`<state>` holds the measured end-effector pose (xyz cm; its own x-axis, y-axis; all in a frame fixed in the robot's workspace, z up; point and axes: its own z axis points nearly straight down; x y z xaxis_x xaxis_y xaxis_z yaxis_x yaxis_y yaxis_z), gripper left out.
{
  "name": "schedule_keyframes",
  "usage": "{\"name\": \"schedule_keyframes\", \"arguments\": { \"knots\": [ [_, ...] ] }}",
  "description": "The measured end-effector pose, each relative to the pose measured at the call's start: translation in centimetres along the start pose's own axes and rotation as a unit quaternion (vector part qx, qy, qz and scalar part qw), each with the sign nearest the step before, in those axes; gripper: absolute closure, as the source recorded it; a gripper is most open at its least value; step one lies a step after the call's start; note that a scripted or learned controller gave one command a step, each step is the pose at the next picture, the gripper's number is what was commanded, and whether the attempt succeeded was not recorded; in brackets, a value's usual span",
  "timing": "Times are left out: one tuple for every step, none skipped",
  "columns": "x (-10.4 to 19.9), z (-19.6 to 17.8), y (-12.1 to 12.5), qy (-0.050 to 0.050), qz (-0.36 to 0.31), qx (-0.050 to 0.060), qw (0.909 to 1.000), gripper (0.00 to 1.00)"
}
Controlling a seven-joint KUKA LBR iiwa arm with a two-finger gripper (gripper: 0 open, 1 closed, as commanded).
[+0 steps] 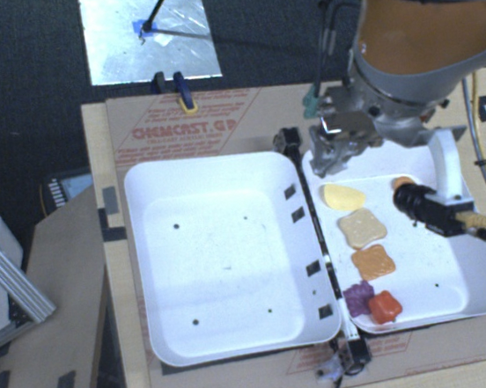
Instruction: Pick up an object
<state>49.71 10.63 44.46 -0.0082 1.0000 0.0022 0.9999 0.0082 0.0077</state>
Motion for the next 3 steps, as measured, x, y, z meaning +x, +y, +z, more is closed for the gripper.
{"name": "schedule_keyframes", "arguments": {
  "knots": [
    [4.1,10.0,2.8,-0.002,0.000,0.007,1.0000,1.00],
    [-3.3,-1.1,-0.2,0.000,0.006,-0.002,1.0000,1.00],
    [3.2,14.3,3.0,-0.001,0.000,0.008,1.0000,1.00]
  ]
}}
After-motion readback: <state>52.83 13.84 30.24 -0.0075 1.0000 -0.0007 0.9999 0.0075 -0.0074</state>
